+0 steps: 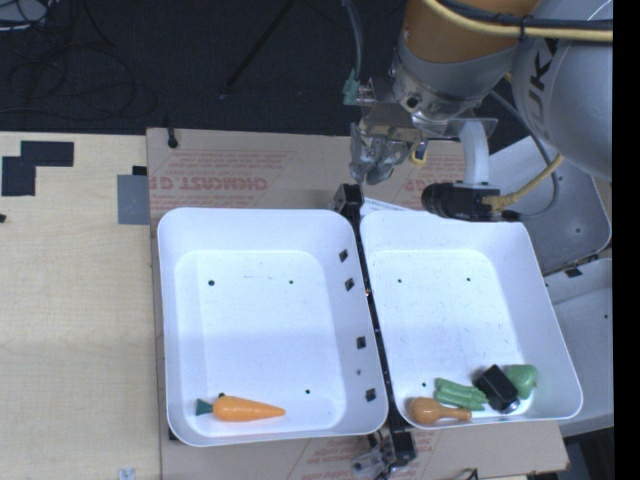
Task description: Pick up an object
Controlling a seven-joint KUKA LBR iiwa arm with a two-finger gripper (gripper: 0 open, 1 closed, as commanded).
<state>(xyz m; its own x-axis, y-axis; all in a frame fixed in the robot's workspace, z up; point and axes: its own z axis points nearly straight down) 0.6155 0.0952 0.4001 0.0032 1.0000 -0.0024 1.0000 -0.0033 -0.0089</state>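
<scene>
The toy carrot [247, 408] lies alone on its side at the near edge of the left bin [180, 268]. It looks light, hard and slick, so I'd pinch across its thick orange middle rather than the tapered tip. The right bin [540, 288] crowds a green bean pod [458, 393], a black block [496, 386] and a tan pear-shaped piece [436, 411] together. My claw [372, 166] hangs above the far rim, carrying nothing; whether it's spread, I cannot tell.

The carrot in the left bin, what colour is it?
The carrot is orange with a small dark green top, as the camera view shows near the left bin's front edge.
</scene>
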